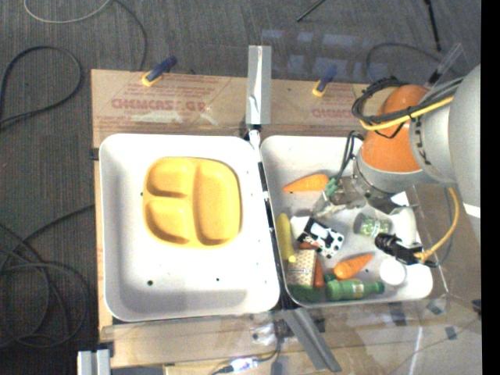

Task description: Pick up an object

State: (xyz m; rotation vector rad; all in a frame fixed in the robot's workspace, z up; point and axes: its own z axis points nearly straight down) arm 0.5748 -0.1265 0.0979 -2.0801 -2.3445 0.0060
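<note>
My gripper (pixel 337 193) hangs low over the middle of the right bin (pixel 271 156), under the orange band of the arm (pixel 391 143). Just to its left lies an orange carrot (pixel 306 183). Below it sits a black-and-white object (pixel 323 237). A second carrot (pixel 353 266) and a green bottle (pixel 355 289) lie near the bin's front edge. A small clear bottle (pixel 373 226) rests to the gripper's lower right.
The left bin (pixel 125 272) holds a yellow divided plate (pixel 194 201). A yellow stick (pixel 284 237), a tan waffle-like piece (pixel 300 269) and a white round item (pixel 392 273) also lie in the right bin. A yellow cable (pixel 449 225) loops at the right.
</note>
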